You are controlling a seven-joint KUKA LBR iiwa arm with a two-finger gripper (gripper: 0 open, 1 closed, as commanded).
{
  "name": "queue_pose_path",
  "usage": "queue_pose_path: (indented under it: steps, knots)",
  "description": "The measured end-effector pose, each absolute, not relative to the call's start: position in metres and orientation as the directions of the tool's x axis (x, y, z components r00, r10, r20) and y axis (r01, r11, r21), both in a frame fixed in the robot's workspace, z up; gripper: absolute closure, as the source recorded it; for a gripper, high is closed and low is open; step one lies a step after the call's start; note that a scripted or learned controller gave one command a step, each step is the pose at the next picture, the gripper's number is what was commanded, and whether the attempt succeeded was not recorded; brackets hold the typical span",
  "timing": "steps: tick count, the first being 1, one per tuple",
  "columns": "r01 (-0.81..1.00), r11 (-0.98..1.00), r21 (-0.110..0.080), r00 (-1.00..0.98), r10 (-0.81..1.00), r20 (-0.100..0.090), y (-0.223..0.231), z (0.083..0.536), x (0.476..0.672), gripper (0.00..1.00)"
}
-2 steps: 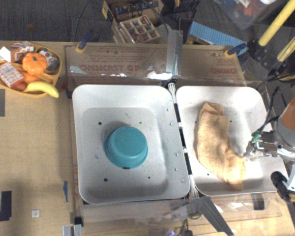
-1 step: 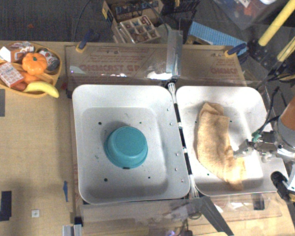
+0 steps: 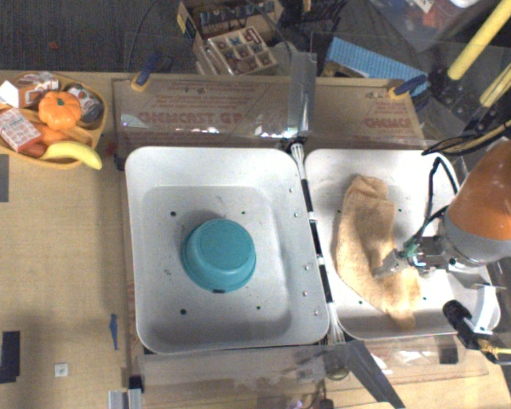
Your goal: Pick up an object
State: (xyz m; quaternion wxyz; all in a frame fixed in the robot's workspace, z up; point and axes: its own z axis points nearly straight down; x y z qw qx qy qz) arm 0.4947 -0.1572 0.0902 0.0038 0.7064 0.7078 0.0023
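Gripper [image 3: 390, 263] down on cloth's [image 3: 365, 228] right edge; grip state unreadable. Cloth's long axis runs near-far, bulk toward left bin.

The bench is viewed from a single fixed camera set above it, tilted down at a slant — both white bins, the left bin [image 3: 153, 254] and the right bin [image 3: 324, 173], are taken in whole. The arm [image 3: 485, 211] is seen entering from the right — the floor clutter [image 3: 238, 32] beyond the bench's far edge is caught at the top.
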Motion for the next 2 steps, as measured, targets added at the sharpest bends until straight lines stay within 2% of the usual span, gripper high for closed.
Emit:
queue_pose_path:
  steps: [1,2]
  knots:
    - [1.0,0.0,0.014,0.0,1.0,0.0,-0.157,0.101,0.496,1.0]
    - [0.98,0.198,0.001,-0.198,0.98,-0.001,-0.124,0.173,0.508,1.0]
